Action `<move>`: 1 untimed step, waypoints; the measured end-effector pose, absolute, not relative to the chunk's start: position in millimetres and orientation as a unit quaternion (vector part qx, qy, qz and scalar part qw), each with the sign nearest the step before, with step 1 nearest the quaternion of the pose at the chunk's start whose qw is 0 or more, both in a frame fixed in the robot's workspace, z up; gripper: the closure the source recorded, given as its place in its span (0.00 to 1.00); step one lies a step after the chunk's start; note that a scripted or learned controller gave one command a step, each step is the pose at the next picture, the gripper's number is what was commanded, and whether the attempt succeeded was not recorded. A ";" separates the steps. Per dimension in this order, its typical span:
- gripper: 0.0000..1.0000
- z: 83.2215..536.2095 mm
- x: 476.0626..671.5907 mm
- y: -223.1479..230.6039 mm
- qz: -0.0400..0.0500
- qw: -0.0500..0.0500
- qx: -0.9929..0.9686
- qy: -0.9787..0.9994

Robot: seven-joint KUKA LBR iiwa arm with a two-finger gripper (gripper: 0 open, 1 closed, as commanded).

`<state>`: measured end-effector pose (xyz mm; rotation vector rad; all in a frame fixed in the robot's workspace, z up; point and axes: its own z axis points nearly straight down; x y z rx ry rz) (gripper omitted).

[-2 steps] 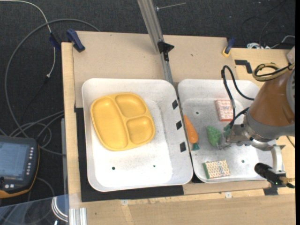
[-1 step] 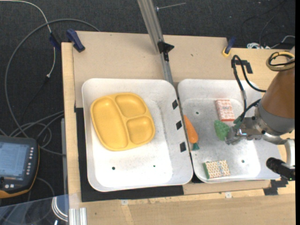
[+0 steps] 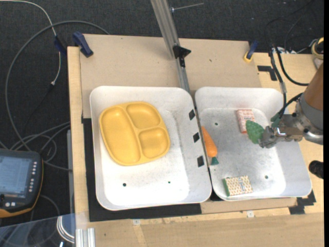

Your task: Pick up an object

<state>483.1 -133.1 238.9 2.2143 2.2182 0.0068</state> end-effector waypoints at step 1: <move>1.00 260.5 484.3 -132.9 0.001 0.002 0.707 0.708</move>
